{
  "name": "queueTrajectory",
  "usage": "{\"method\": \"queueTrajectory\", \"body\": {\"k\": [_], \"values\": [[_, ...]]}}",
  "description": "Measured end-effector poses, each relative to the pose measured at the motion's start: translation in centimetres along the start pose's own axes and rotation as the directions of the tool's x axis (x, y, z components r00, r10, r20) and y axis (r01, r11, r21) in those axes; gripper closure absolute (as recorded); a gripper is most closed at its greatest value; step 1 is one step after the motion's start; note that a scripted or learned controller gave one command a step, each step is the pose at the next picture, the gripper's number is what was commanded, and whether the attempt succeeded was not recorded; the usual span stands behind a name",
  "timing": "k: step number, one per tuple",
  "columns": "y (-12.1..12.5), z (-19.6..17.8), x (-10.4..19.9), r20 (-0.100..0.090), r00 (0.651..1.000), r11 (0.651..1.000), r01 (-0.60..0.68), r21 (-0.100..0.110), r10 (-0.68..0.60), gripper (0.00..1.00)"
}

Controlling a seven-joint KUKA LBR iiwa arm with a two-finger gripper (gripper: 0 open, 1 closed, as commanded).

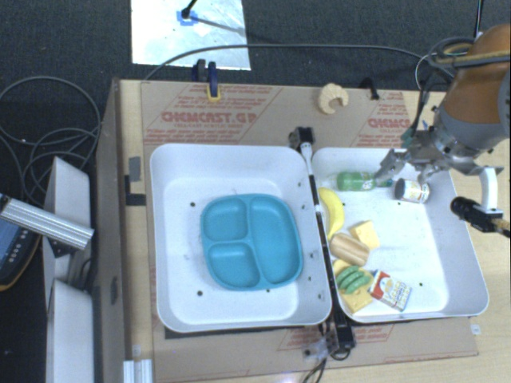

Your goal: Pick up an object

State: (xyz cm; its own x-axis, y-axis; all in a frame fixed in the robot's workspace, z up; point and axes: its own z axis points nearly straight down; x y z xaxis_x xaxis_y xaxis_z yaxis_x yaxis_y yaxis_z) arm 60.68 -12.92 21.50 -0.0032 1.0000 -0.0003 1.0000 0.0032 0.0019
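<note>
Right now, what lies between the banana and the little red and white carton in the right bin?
In the camera view, between the banana and the red and white carton lie a yellow cheese wedge and a bread roll.

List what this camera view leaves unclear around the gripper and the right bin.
- Gripper: too small and blurred to tell its fingers' state.
- Small can beside it: label unreadable, contact with the gripper unclear.
- Green bottle: its right end is hidden behind the gripper.
- Arm: cut off by the right edge.
</note>
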Motion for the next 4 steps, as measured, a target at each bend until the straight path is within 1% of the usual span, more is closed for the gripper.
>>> {"method": "queueTrajectory", "body": {"k": [1, 2, 3, 4], "values": [[-1.7, 12.1, 1.7, -0.001, 1.0, 1.0, -0.002, 0.005, 0.002, 0.0], [-5.7, 13.0, 3.6, 0.003, 1.0, 1.0, -0.004, 0.0, 0.004, 0.0], [-1.2, 13.0, 3.7, 0.002, 1.0, 1.0, -0.001, -0.002, 0.001, 0.0], [4.5, 13.0, 2.5, 0.001, 1.0, 1.0, 0.001, 0.0, -0.001, 0.0]]}}
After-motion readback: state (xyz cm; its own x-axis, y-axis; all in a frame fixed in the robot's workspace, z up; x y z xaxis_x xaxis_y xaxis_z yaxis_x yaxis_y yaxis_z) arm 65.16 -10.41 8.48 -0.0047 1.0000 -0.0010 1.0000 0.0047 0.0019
